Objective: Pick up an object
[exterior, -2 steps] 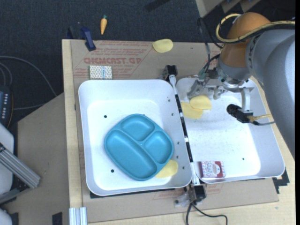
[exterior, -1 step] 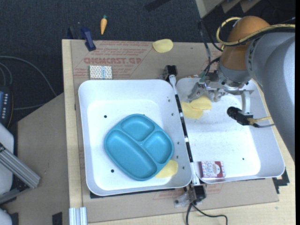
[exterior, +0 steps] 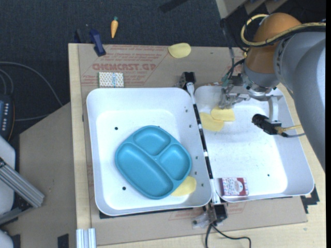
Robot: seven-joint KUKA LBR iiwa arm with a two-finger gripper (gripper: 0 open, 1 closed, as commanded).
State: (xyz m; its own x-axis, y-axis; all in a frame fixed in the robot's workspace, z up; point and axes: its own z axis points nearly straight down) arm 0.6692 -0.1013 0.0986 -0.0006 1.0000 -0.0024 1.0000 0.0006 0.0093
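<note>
We have the gripper (exterior: 226,102) poised just over the pale yellow piece (exterior: 224,115), which lies crosswise toward the near side; open or closed, we cannot tell.

Gripper (exterior: 226,101): low over the far corner of one white bin (exterior: 269,161).
Yellow pieces (exterior: 209,122): two, overlapping, at the gripper's tip.
Red-and-white packet (exterior: 234,186): same bin, well apart from the gripper, nearer the camera.
Blue divided plate (exterior: 152,160): neighbouring bin (exterior: 103,118), well apart.
</note>
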